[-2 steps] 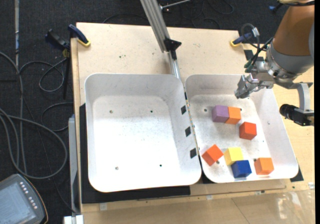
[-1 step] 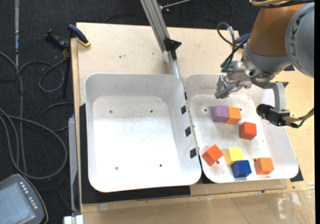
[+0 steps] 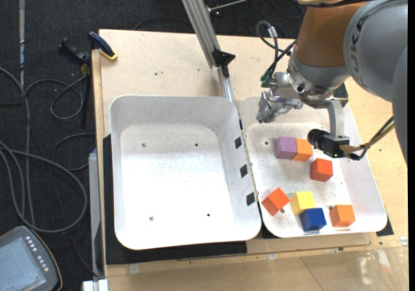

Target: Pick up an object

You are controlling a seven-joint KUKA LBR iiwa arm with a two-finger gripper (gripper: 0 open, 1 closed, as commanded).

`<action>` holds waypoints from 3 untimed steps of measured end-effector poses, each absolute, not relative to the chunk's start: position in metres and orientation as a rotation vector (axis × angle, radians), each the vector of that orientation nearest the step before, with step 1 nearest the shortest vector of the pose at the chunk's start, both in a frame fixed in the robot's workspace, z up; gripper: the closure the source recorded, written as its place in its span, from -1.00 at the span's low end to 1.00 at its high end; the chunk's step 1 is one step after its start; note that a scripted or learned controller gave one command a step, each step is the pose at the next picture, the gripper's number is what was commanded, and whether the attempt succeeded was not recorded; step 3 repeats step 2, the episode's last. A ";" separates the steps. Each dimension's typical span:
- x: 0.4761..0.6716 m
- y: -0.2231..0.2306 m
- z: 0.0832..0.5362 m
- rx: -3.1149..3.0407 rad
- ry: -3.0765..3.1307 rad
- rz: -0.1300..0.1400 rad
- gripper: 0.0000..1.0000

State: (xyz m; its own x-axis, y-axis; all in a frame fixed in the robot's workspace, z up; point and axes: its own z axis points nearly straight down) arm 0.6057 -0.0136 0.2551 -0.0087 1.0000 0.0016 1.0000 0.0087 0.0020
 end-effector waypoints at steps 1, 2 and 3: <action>0.618 0.037 0.238 2.213 2.231 0.001 1.00; 0.622 0.088 0.230 2.213 2.230 0.002 1.00; 0.622 0.088 0.230 2.213 2.230 0.002 1.00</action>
